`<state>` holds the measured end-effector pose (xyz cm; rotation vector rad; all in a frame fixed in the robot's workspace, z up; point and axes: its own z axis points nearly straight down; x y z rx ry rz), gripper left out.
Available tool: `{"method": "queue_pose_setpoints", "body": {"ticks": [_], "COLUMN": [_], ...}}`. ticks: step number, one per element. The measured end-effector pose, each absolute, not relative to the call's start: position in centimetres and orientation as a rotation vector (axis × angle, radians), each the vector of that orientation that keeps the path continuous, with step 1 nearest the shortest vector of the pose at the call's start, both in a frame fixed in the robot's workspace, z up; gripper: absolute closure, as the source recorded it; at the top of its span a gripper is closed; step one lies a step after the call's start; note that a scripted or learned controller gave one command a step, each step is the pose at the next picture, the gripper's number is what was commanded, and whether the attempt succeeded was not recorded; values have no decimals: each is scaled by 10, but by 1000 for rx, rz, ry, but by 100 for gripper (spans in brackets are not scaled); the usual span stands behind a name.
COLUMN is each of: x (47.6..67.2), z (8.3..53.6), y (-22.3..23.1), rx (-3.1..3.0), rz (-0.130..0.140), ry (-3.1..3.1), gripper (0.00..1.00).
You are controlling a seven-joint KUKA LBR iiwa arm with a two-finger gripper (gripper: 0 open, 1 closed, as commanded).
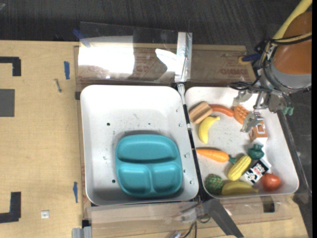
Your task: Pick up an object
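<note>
The small orange plastic piece point(259, 130) lies under the metal two-finger pincer point(253, 119); its long axis and the pincer's spread cannot be told.

The arm point(290, 58) enters as a broad rounded body with a glossy orange band point(293, 53) and pale grey casing below it. A yellow strip point(297, 11) runs diagonally above the orange part. Dark cables loop along its left side beside a small yellow-and-blue fitting point(249, 58). Beneath hangs the gripper point(253, 119), a cluster of bare silver metal brackets and thin grey fingers point(247, 123).
</note>
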<state>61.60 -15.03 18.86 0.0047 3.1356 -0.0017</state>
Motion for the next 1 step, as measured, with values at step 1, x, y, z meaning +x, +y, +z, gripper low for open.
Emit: {"method": "queue_pose_setpoints", "body": {"ticks": [1], "x": [632], "z": [104], "y": [-215], "rx": [-64], "rz": [-9], "ry": [3121], "gripper": [0]}}
